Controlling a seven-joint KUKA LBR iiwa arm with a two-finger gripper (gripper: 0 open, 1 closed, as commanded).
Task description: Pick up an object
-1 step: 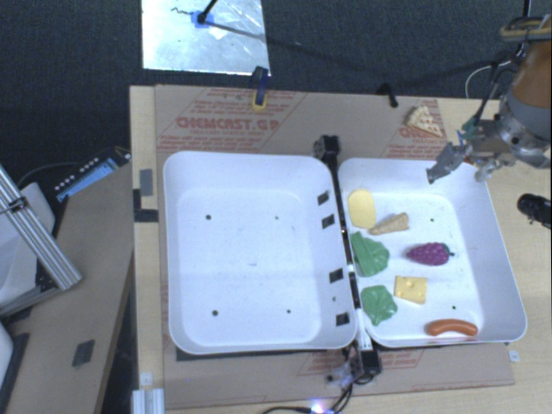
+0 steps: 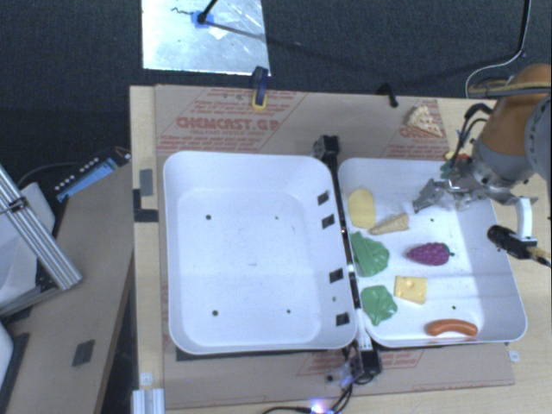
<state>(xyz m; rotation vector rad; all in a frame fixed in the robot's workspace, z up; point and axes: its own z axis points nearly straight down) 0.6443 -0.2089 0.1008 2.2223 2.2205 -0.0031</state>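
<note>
Nearest the camera, along the front wall of the right bin (image 2: 517,317), lies an orange-red sausage (image 2: 450,327), almost against the rim. Just behind it sit a green leafy piece (image 2: 378,303) beside the divider and a yellow cheese block (image 2: 410,289) slightly to its right; the two are near each other but apart. Farther back, a second green leafy piece (image 2: 369,254) lies close to the divider, and a purple grape bunch (image 2: 429,253) rests near the bin's middle with bare white floor on all sides. Beyond these, a pale wedge (image 2: 391,224) lies just beside a yellow rounded piece (image 2: 361,207); whether they touch cannot be told.

The left bin (image 2: 185,231) offers broad bare floor.

At the far right, the gripper (image 2: 440,192) hangs over the back part of the right bin, behind the grapes and right of the wedge. Its fingers appear spread and nothing shows between them. The bin's right wall and a black fitting (image 2: 509,241) lie close to the arm.

Farthest off, a pizza slice (image 2: 423,119) lies on the cardboard (image 2: 224,123) behind the bin.
</note>
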